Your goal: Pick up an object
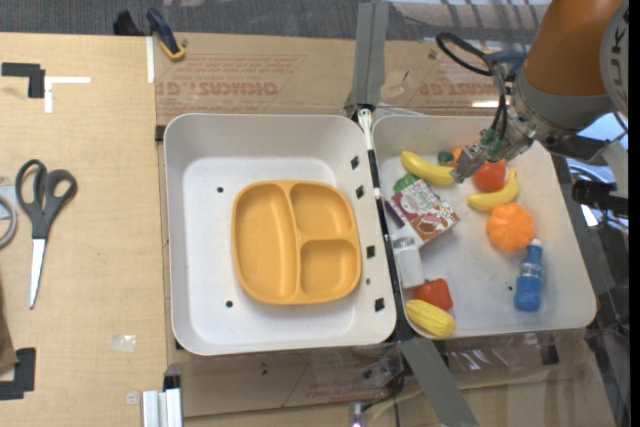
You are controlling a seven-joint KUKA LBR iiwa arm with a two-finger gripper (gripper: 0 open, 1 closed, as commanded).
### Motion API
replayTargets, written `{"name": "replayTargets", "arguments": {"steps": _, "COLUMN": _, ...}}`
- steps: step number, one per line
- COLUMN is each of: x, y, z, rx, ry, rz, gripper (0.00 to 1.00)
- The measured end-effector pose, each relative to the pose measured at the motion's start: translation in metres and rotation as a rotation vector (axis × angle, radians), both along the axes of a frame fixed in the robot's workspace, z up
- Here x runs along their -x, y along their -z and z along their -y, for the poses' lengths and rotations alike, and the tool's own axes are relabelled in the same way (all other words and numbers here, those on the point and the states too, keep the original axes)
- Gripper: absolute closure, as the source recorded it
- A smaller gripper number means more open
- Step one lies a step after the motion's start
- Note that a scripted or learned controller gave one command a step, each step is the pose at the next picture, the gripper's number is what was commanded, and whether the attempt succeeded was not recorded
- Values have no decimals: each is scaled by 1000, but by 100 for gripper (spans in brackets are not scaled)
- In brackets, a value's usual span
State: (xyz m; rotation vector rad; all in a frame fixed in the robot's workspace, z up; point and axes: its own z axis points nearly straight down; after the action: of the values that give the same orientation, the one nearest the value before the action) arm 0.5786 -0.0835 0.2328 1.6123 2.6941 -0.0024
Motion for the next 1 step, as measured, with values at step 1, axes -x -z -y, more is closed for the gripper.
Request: {"name": "replayTargets", "arguments": {"steps": 1, "x": -52, "y": -46, "z": -55, "rx": 1, "ry": 255, "rz": 0, "gripper": 100}}
